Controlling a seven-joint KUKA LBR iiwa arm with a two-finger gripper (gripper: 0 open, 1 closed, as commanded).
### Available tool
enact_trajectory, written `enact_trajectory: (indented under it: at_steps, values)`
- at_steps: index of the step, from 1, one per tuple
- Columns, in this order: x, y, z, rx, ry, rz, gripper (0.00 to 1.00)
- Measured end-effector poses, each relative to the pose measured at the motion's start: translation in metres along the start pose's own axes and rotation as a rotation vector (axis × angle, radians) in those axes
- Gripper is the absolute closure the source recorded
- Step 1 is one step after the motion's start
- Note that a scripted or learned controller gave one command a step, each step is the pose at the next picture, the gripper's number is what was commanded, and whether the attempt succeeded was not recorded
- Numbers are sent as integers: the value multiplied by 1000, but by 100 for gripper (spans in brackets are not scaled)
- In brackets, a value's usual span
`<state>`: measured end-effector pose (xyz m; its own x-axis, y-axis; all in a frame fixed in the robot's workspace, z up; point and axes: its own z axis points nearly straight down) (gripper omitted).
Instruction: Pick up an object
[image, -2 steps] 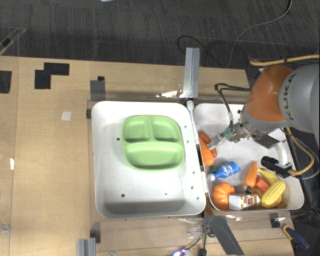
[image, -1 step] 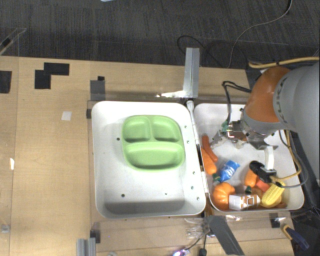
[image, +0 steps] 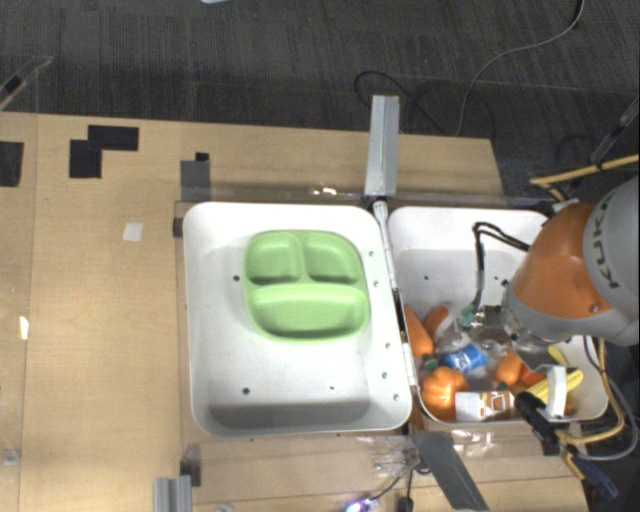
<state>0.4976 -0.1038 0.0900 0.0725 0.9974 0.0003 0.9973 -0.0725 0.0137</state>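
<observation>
Reaching in from the right of the frame, arm sits low over right bin, wrist above the object pile at lower right. Gripper hidden under the wrist; grasp state cannot be told. Green divided tray lies in left bin.

Two white bins, one green divided tray, several jumbled small objects.
</observation>
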Motion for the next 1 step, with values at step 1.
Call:
enact_trajectory:
  at_steps: [1]
  values:
    - [1,4,-10,-5,2,-3,100]
